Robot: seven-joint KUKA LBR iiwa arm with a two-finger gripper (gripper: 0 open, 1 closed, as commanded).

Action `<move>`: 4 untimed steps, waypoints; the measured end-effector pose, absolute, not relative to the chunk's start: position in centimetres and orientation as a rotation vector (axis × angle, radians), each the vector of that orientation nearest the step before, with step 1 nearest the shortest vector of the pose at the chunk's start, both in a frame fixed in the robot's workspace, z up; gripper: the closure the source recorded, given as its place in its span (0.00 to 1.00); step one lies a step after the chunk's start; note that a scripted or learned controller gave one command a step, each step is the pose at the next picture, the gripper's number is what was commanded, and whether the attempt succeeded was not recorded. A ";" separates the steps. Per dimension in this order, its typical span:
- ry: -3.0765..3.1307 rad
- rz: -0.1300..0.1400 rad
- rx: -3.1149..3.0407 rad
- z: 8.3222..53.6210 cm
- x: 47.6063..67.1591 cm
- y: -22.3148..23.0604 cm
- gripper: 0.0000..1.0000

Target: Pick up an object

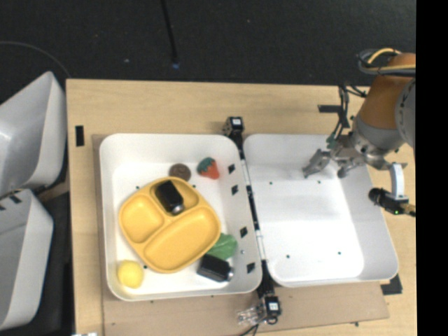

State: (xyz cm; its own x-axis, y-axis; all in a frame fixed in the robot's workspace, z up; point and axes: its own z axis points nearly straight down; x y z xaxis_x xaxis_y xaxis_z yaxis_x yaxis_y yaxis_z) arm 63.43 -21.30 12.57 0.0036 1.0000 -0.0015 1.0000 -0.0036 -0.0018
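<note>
Left bin [112, 187]: yellow divided plate [168, 229] with a black object [169, 196] in its far compartment; brown round item [180, 171] and strawberry [207, 166] beyond it; yellow ball [130, 274], green item [225, 244] and second black object [214, 268] along the near side. Right bin [315, 250]: gripper [329, 164] over its far right corner, fingers spread apart, holding nothing.

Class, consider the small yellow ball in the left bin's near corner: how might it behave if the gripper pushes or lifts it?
The small yellow ball looks round, so a push would probably roll it. It sits near the left bin wall and the yellow divided plate, which may stop it. Its curved surface might slip from the fingers.
</note>
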 end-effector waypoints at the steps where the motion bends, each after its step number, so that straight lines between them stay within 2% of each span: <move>1: -2.222 -0.002 -2.231 14.0 63.6 -21.4 1.00; 2: -2.221 -0.003 -2.231 19.6 62.7 -21.8 1.00; 3: -2.223 -0.003 -2.227 22.4 62.8 -21.9 1.00; 4: -2.228 -0.001 -2.216 22.7 60.8 -17.0 1.00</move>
State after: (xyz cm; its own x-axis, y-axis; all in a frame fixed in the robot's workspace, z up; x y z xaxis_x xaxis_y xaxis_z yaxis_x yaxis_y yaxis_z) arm 60.84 -16.97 22.73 -0.0051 1.0000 -0.0002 1.0000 0.0051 0.0010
